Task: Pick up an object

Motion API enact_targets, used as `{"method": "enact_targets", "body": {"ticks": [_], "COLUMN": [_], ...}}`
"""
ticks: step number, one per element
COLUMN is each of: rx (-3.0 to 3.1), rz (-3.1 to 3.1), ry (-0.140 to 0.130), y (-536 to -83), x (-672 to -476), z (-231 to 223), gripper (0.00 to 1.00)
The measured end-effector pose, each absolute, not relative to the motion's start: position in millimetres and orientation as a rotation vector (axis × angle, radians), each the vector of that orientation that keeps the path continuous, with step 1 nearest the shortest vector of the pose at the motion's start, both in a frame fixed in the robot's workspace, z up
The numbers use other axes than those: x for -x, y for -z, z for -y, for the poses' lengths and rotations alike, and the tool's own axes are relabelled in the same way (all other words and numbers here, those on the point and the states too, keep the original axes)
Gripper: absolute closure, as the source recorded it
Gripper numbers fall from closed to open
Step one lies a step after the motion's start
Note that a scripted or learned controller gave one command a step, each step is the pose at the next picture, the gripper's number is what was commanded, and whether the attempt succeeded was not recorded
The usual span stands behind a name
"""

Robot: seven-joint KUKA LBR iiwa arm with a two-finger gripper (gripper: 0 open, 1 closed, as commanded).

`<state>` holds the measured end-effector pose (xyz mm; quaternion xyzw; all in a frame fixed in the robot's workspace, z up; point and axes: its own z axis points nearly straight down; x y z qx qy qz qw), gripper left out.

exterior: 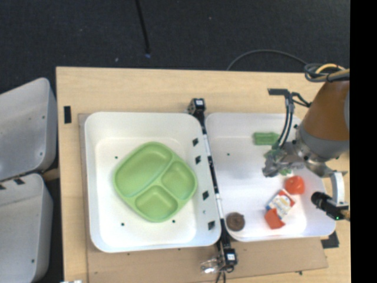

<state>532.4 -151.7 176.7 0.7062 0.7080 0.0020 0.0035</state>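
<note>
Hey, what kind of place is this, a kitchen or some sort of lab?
Most likely a robot lab test bench, not a kitchen. A robot arm reaches over two white bins fixed side by side on a wooden bench, with cables running in. The green plate and small objects look like practice items.

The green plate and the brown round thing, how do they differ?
The green plate is large, with three compartments, and lies in the left bin. The brown round thing is small and plain, near the right bin's front left corner. Both lie flat, apart from the gripper.
</note>
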Motion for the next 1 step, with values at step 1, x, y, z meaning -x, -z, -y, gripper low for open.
{"method": "enact_targets", "body": {"ticks": [1], "rx": [-2.212], "rz": [-2.219], "ry": [-0.006], "y": [-241.1], "x": [-531.6], "z": [153.7], "gripper": [1.00]}}
